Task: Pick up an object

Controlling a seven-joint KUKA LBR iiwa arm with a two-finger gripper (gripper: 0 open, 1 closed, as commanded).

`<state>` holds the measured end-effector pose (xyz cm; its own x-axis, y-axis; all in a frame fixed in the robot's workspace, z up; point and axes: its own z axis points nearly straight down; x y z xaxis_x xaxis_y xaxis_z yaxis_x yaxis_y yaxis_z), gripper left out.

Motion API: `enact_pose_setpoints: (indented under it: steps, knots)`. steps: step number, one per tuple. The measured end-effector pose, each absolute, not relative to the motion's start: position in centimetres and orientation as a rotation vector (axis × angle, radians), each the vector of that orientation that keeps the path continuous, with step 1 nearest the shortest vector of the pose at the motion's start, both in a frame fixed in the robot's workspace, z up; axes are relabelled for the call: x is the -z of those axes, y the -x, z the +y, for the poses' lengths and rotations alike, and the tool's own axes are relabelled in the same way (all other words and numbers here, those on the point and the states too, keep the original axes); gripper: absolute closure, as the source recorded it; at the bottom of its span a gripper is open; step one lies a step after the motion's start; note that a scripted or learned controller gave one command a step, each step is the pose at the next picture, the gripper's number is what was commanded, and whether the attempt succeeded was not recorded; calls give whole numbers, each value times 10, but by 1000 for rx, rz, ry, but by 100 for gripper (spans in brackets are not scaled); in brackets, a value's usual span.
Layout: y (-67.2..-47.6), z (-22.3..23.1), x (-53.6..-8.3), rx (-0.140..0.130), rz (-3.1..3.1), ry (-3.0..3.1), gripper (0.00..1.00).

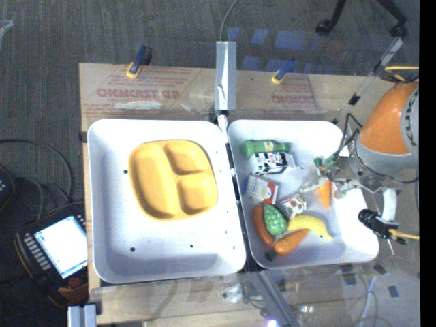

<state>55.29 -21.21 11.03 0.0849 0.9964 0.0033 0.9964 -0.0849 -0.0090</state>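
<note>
The right bin (354, 244) holds several toy foods. A green bottle (266, 147) lies at the back, with a black-and-white milk carton (272, 162) just in front of it. Below them are a small printed carton (262, 189), a red sausage (261, 225), a green vegetable (274, 219), a yellow banana (310, 225) and an orange carrot (291, 241). My gripper (332, 177) reaches in from the right over the bin's right half. A small orange piece with a green top (325, 193) sits right at it; whether it is gripped is unclear.
The left bin (109, 251) carries a yellow divided tray (174, 177). A metal post (225, 77) stands behind the seam between the bins. The arm's orange band (388, 125) and cables (378, 223) hang over the right bin's right rim.
</note>
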Motion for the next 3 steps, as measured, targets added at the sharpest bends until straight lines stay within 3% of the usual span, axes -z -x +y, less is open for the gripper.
enact_pose_setpoints:
  steps: [1, 2, 3]
  knots:
    - [-581, -204, -90, 18, -2097, 2334, 0]
    - [-582, -205, -96, 16, -2101, 2335, 100]
    - [-605, -174, -212, -4, -2073, 2363, 100]
